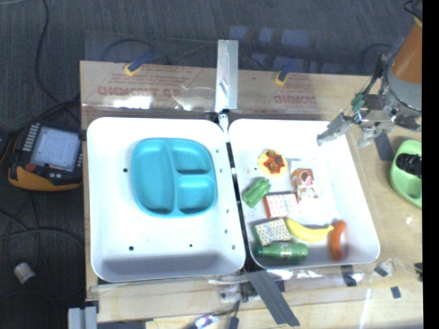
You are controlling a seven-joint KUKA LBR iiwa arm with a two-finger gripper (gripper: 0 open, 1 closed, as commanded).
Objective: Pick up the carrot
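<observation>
Camera view is looking down at a slant on a table (103,81) carrying two shallow white bins side by side. Sitting in the left bin (110,245) is a blue divided tray (175,175). Lying in the right bin (357,184) is a scatter of small things: the carrot (337,240), orange, is resting near the bin's front right corner, just beside the right end of a yellow banana (306,231). A green bottle (282,251) is lying along the front wall, with a patterned packet (272,230) just behind it. A green pickle-like piece (256,192) is lying near the bin's left wall, a red-and-white box (280,203) is sitting just beside it, a brown-and-white packet (304,184) is lying further right, and a small round yellow piece with red on top (273,161) is sitting toward the back.

The grey arm (411,67) is reaching in from the right, and its end effector (336,129) is hanging over the right bin's back right corner, well apart from the carrot. Nothing is sitting between its fingers, though whether they are spread or closed I cannot tell. A green object (407,171) is resting on the table just beyond the right bin.
</observation>
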